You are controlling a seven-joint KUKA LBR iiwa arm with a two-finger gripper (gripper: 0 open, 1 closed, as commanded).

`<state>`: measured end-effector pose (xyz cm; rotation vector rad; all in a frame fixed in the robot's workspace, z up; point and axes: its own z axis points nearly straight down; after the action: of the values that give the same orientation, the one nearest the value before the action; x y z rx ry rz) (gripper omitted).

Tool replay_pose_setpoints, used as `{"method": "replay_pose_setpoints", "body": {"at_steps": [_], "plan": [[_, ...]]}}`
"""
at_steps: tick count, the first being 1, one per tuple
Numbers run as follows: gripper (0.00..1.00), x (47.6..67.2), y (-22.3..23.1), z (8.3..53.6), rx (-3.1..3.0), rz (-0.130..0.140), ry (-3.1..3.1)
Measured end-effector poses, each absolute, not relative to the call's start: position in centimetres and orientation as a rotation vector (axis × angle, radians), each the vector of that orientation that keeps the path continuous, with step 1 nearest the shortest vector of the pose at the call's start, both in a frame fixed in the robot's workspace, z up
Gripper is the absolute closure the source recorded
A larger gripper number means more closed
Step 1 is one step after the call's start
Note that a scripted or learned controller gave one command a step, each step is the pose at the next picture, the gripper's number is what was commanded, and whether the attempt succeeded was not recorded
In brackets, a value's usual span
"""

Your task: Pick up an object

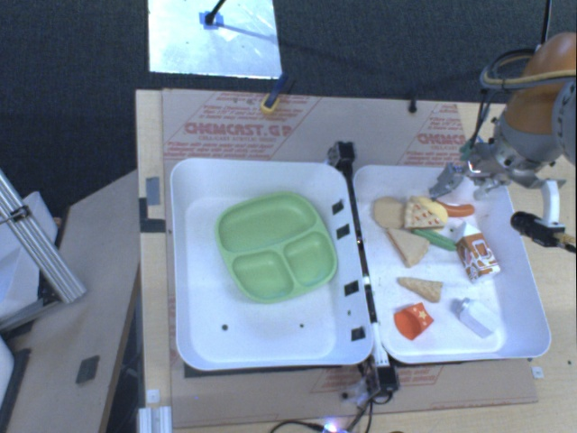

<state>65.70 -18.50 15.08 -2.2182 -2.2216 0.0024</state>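
The right bin (532,318) holds several toy foods: a pizza slice (424,213), a tan round piece (389,211), a tan wedge (408,246), a green bean (436,238), a hot dog (457,210), a small carton (478,257), a tan chip (422,288), a red piece (414,321) and a white bottle (474,317). My gripper (455,179) hangs over the bin's far edge, just above the hot dog and pizza slice. Nothing shows between its fingers.
The left bin (194,332) holds a green divided plate (275,246). A black divider (353,242) runs between the bins. The grey arm with its orange band (541,88) fills the upper right. A metal sheet (215,23) lies beyond the bench.
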Motion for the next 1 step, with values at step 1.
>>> {"method": "replay_pose_setpoints", "body": {"at_steps": [1], "plan": [[0.0,64.91,-18.52,10.01,-2.222,-0.007,-2.223]]}}
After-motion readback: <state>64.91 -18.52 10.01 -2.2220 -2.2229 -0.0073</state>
